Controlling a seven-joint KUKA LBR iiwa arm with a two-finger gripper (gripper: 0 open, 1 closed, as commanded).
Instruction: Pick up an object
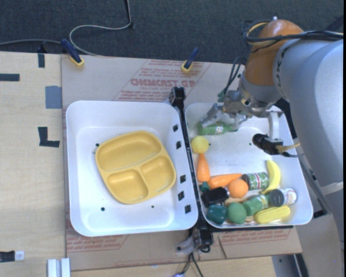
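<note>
You're looking down on a cardboard sheet (132, 85) over a pale wooden bench (17, 172), dark floor at twelve o'clock. The left bin (81, 212) holds a yellow divided plate (135, 166). In the right bin (242, 146), the gripper (222, 123) pinches a pale green object (210, 130) at the bin's eleven o'clock.

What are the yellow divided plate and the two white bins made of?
The yellow divided plate looks like moulded plastic: uniform colour, soft sheen, rounded compartment ridges. The left bin and right bin look like thin glossy plastic too, with smooth rounded rims, though I can't be sure.
</note>
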